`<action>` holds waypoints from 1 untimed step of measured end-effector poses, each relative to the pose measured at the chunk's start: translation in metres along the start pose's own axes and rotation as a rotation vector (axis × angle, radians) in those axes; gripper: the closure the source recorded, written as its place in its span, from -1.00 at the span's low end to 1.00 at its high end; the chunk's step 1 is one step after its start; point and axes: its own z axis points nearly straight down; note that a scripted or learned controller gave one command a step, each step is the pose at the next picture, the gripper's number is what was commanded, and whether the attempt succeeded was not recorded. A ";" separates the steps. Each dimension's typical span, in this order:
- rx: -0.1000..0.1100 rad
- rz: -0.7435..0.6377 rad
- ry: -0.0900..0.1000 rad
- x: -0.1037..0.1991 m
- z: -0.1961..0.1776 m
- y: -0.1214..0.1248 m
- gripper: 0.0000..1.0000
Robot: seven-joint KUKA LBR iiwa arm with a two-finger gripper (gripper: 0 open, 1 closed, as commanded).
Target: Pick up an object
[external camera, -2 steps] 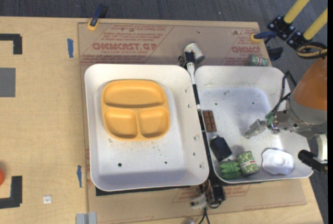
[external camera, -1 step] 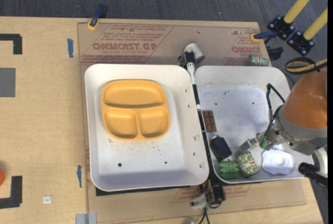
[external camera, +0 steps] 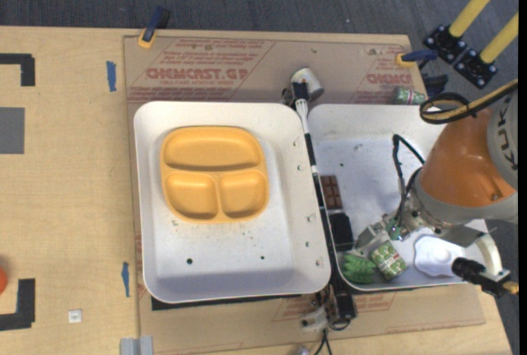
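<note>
My gripper [external camera: 385,232] is low in the right bin [external camera: 362,156], near its front edge, under the orange band of the arm [external camera: 461,168]. Right beneath and in front of it lie a small green-and-white can-like object [external camera: 389,261] and a green leafy object [external camera: 357,267]. A white rounded object [external camera: 434,256] rests just to the right of them, partly under the arm. The gripper's tip is hidden among these objects, so contact cannot be made out.
The left bin [external camera: 280,263] holds a yellow divided plate [external camera: 216,172]. A brown bar [external camera: 330,191] and a black block [external camera: 340,230] lie along the right bin's left wall. Yellow-handled clamps [external camera: 461,49] stand at the far right.
</note>
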 end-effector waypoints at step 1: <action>-0.001 -0.119 0.004 -0.004 0.001 -0.002 -1.00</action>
